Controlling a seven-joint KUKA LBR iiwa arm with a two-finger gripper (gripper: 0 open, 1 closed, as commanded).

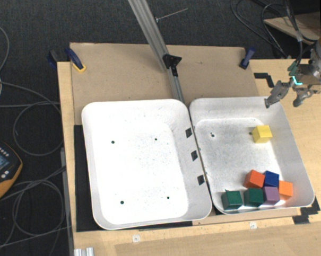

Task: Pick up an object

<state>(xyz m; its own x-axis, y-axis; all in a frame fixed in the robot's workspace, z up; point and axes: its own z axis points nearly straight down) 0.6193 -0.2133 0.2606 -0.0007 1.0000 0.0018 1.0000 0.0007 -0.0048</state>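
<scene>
My gripper point(287, 96) hangs at the right edge of the view, above the far right corner of the right bin point(223, 109). Its two fingers are spread apart with nothing between them. A yellow cube point(261, 133) lies alone in the right bin, below and left of the gripper. At the bin's near right corner sits a cluster of blocks: a red-orange one point(254, 178), a blue one point(271, 178), an orange one point(286, 189), a purple one point(272, 194) and two green ones point(232, 199) point(254, 196).
The left bin point(98, 154) stands beside the right one, joined by black clips. A slanted metal pole point(157, 43) crosses the bench at the back. Blue clamps point(75, 60) point(247, 57) hold the board's far corners. Cables lie on the floor to the left.
</scene>
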